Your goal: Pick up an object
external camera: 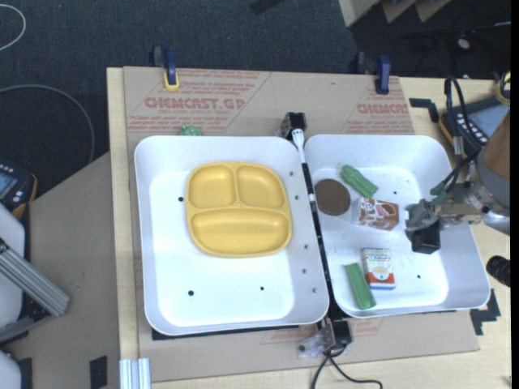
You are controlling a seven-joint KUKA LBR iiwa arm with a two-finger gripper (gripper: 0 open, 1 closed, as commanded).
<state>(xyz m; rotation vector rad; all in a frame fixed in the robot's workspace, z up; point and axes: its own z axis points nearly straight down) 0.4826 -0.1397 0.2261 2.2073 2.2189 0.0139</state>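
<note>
Nearest in the right bin (pixel 466 294) lie a green stick (pixel 360 285) and, just to its right, a small red and white carton (pixel 378 268), the two close together near the bin's near-left corner. Farther in, toward the right wall, the pincer (pixel 424 235) hangs low over the bin floor, its dark tip pointing down at the white surface. Whether it is open or closed cannot be told, and nothing shows in its grip. Just left of it lies a red and white packet (pixel 379 214), close to the tip but apart from it. Left again, against the wall between the bins, sits a brown round disc (pixel 331 196). Beyond these, a second green stick (pixel 358 180) lies at a slant, its near end close to the disc and the packet.

The left bin (pixel 162 290) holds a yellow divided plate (pixel 238 209), set toward its far half with three compartments facing up.

At the far edge of the table (pixel 130 120), two blue clamps (pixel 169 65) grip the printed board.
</note>
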